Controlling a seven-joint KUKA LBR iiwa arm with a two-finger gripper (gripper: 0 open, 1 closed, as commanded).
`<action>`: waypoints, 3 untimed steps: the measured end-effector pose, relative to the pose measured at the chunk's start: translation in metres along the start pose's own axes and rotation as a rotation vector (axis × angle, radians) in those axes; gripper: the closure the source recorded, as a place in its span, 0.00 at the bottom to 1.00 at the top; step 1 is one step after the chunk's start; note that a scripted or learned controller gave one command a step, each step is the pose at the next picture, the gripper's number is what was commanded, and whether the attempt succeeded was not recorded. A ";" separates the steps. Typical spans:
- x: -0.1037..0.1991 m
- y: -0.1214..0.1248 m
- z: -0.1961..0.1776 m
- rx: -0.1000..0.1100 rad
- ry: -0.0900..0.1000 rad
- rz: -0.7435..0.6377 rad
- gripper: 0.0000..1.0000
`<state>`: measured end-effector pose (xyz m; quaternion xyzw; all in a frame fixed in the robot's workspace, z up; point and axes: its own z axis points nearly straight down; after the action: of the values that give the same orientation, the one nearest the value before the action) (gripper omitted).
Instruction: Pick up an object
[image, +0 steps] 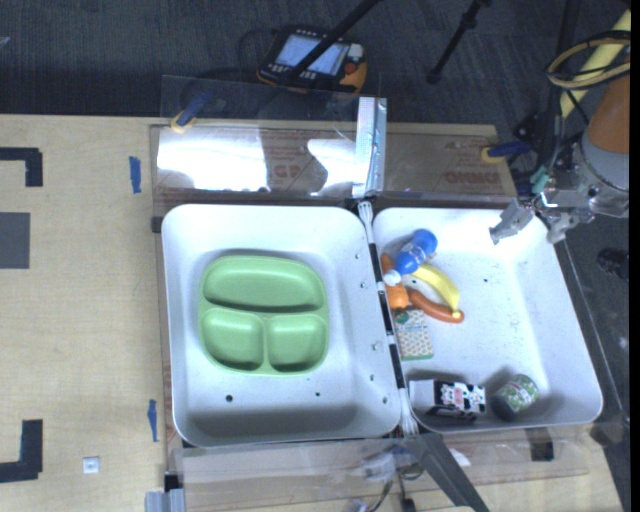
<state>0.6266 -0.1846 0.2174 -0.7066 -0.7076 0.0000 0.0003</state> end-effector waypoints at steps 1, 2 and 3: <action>0.043 -0.010 0.093 0.001 0.001 -0.276 0.00; 0.073 -0.007 0.131 -0.005 -0.002 -0.370 0.00; 0.072 -0.005 0.120 -0.011 -0.003 -0.368 1.00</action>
<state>0.6213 -0.1128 0.0980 -0.5654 -0.8248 -0.0028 -0.0046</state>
